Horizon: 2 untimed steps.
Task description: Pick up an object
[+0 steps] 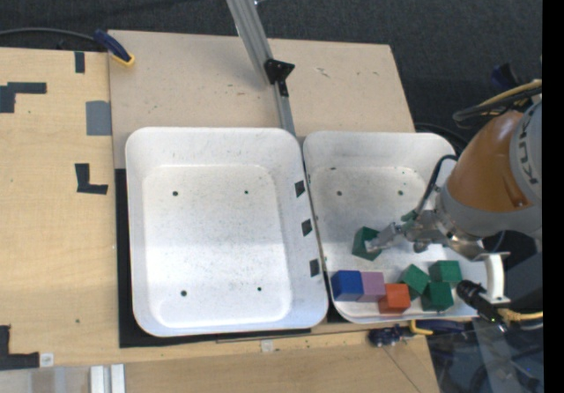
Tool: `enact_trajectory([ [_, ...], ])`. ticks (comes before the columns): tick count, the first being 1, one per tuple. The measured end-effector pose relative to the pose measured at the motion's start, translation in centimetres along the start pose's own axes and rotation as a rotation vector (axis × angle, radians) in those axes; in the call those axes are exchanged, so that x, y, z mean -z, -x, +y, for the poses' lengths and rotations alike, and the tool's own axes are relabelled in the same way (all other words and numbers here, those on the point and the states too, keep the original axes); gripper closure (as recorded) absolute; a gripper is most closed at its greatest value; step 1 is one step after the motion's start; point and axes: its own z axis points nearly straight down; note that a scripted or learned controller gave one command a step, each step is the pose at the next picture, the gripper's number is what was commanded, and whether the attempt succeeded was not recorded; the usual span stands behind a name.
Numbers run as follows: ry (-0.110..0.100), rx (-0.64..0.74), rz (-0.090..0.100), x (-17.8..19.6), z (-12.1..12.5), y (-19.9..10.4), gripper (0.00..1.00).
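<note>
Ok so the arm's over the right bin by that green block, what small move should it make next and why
Probably a short, slow lift straight up. The end effector sits right at the lone green block in the right bin, apart from the cluster of blocks along the near wall. Whether the block is truly gripped can't be told from this view, so a small raise would show if it comes along.

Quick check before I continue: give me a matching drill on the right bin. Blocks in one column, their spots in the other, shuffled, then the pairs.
Things:
1. blue block
2. orange block
3. pink block
4. lone green block

Places:
A. between the blue and orange blocks
B. apart from the row, mid-bin, right at the gripper
C. far-left end of the front row
D. front row, just right of the pink block

Pairs: 1-C, 2-D, 3-A, 4-B
</note>
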Motion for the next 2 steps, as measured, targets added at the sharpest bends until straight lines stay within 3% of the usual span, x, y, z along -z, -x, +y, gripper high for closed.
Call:
enact_trajectory([
  [1, 0.011, 0.0, -0.005, 1.4, 0.3, 0.1, 1.0],
  [2, -0.004, -0.003, -0.007, 6.1, -0.2, 0.6, 1.0],
])
